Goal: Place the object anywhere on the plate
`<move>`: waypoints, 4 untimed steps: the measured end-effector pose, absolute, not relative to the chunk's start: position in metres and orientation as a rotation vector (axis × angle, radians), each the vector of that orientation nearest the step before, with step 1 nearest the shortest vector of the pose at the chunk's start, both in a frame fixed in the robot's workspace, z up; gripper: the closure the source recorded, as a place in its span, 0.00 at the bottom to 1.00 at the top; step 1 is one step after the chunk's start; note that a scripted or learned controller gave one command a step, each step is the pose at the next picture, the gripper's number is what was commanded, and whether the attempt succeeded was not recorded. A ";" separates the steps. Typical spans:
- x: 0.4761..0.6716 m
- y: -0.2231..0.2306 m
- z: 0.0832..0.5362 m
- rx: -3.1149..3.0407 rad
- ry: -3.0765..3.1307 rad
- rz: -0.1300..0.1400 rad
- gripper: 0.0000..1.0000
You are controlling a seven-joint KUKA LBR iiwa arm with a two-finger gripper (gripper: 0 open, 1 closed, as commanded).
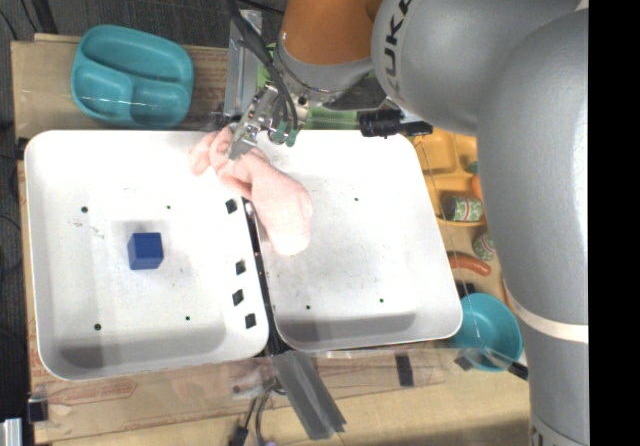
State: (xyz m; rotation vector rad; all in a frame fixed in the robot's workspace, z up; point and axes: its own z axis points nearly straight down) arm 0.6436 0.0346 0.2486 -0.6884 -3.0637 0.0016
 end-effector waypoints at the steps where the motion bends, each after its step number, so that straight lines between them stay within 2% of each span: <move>1: 0.578 0.064 0.225 -0.696 -3.063 0.002 1.00; 2: 0.591 -0.051 0.192 -1.147 -2.923 0.003 1.00; 3: 0.558 0.010 0.192 -1.547 -2.731 0.003 1.00; 4: 0.601 0.081 0.191 -1.869 -2.524 0.003 1.00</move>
